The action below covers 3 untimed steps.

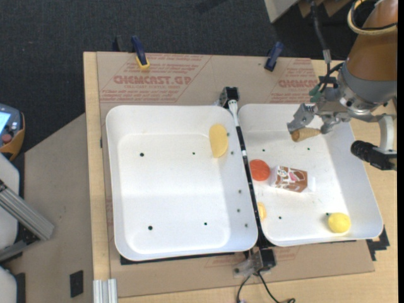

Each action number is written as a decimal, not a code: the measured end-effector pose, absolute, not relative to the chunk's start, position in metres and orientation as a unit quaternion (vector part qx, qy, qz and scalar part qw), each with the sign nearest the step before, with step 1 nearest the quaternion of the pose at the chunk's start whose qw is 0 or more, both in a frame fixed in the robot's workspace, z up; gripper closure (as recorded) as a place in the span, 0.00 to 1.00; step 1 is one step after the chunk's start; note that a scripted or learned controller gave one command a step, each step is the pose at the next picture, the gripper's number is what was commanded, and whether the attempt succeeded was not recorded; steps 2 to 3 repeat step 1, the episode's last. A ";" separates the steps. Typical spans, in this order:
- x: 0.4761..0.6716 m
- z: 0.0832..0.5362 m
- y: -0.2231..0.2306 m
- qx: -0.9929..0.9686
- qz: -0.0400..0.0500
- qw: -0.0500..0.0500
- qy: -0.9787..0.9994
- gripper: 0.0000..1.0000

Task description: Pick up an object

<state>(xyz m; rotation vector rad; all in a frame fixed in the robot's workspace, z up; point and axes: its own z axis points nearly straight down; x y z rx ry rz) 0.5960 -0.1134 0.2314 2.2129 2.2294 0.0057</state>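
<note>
My gripper (314, 126) hangs over the far part of the right bin (353, 169). A small tan wedge-shaped block (305, 134) sits between its two grey fingers, and the fingers are shut on it. In the same bin lie an orange ball (259, 170), a brown and white packet (291, 178), a yellow lemon (339, 222) near the front right corner, and a small yellow piece (261, 212) against the left wall. A pale yellow oval object (218, 141) rests in the left bin (158, 188), near its far right corner.
A black divider rail (243, 163) runs between the two bins. Blue clamps (140, 52) (274, 55) hold the cardboard base at the back. The arm's orange band (377, 36) looms at the upper right, and a black part (372, 153) juts over the right bin's edge.
</note>
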 end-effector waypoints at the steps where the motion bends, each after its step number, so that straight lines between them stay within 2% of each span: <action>1: 0.548 0.185 -0.066 0.706 -0.002 -0.004 0.708 1.00; 3: 0.548 0.185 -0.066 0.706 -0.002 -0.004 0.708 1.00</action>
